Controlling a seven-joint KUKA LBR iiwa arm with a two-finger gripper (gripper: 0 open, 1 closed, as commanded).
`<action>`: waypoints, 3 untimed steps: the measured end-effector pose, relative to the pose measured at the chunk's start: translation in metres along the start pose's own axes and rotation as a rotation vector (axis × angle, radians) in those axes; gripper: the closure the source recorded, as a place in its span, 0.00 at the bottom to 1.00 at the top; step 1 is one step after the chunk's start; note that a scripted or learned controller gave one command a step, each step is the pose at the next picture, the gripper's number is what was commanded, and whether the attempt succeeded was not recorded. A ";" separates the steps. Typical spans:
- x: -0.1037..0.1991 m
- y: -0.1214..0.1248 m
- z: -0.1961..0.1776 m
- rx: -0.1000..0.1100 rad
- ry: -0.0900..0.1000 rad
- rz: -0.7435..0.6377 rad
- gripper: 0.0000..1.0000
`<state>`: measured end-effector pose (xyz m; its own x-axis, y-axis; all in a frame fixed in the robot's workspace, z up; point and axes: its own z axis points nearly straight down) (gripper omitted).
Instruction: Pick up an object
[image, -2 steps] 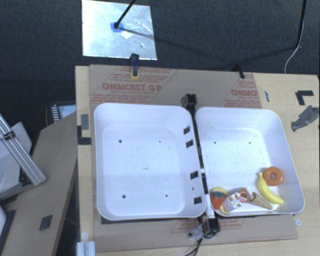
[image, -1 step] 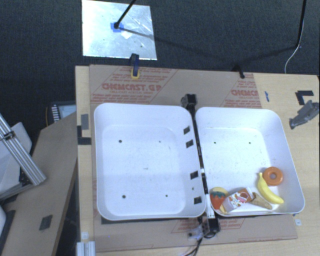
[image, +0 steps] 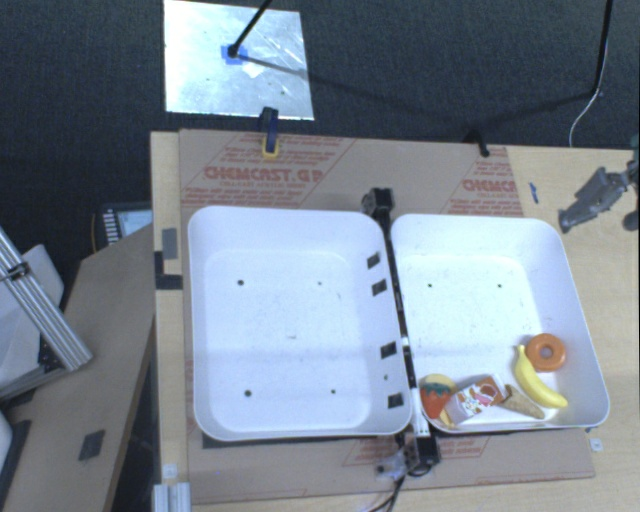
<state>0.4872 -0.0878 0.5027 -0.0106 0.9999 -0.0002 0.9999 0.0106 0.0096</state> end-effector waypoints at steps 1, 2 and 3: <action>0.044 0.001 -0.034 0.003 0.001 0.001 0.00; 0.068 0.001 -0.032 0.007 0.001 0.003 0.00; 0.094 0.001 -0.032 0.007 0.001 0.003 0.00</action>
